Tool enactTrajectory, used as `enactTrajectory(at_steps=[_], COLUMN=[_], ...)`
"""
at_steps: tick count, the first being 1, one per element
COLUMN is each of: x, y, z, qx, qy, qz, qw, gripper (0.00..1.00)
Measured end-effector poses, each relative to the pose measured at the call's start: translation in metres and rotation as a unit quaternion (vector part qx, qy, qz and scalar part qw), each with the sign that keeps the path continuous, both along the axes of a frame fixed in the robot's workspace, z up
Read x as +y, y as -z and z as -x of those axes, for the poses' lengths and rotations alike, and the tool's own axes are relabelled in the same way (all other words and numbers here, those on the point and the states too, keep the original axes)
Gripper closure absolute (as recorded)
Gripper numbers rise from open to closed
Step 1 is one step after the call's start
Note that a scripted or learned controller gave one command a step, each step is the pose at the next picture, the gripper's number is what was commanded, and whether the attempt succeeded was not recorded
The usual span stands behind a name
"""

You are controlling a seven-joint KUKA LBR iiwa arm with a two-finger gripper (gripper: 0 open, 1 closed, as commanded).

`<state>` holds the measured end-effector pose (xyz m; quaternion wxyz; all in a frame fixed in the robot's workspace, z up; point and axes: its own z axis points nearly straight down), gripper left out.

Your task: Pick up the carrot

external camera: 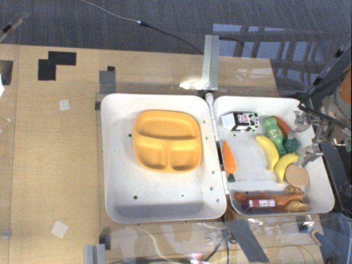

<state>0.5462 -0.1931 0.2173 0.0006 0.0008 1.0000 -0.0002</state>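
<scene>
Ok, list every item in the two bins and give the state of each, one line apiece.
carrot: lying flat along the right bin's left wall, not gripped.
yellow divided plate: right way up in the left bin, nothing in it.
bananas: lying loose in the right bin.
milk carton: on its side.
green bottle: lying down.
hot dog: flat along the near wall.
gripper: over the right bin's right edge, holding nothing visible.

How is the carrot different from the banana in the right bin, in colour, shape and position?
The carrot is orange with a green end; the banana is yellow. The carrot is straight and tapered, the banana curved. The carrot lies along the right bin's left wall, the banana nearer the middle. Both lie flat.
</scene>
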Motion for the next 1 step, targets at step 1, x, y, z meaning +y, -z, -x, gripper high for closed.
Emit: enactTrajectory(at_steps=[1], x=[0.0244], y=[0.1204], z=[0.0508], qx=[-0.003], qy=[0.016], qz=[-0.0001], qw=[0.9999], gripper=[0.0])
